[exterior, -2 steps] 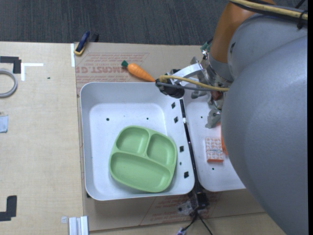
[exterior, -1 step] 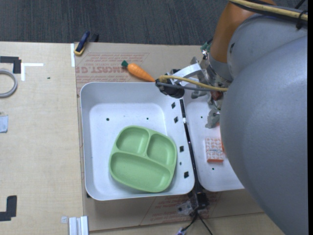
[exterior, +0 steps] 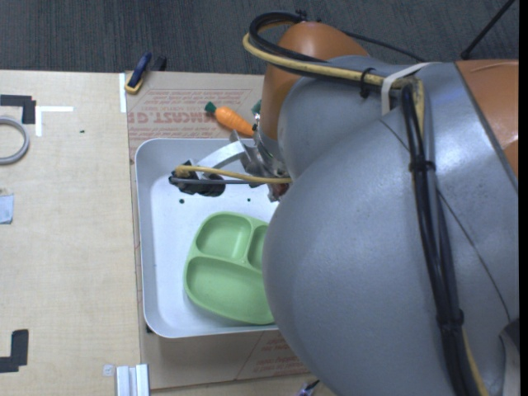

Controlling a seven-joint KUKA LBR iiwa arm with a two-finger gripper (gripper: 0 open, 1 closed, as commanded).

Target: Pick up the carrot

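**Carrot [exterior: 234, 120] at the far rim of the bin, hard against the gripper [exterior: 256, 141]**

Orange, with a green top. Seen over the brown cardboard [exterior: 177, 110] with red print, just past the far rim of the white bin [exterior: 153, 221]. Lying at a slant, green top toward the view's left, orange end toward the right and running up to the gripper. Impossible to tell whether resting on the cardboard or lifted off it.

Gripper largely hidden under the grey arm [exterior: 388, 246], at the far right corner of the bin. Cannot tell whether apart, together or clamped on the carrot.

Inside the bin, toward the near side: a pale green divided plate [exterior: 221, 272], right part covered by the arm. Bare white bin floor between plate and far rim.

Beyond the cardboard's far left corner, a small blue and yellow thing [exterior: 139, 71] on the edge of the bench [exterior: 66, 246]. Pale wood bench at the left, with black marks and a grey ring [exterior: 18, 141] at the left edge.
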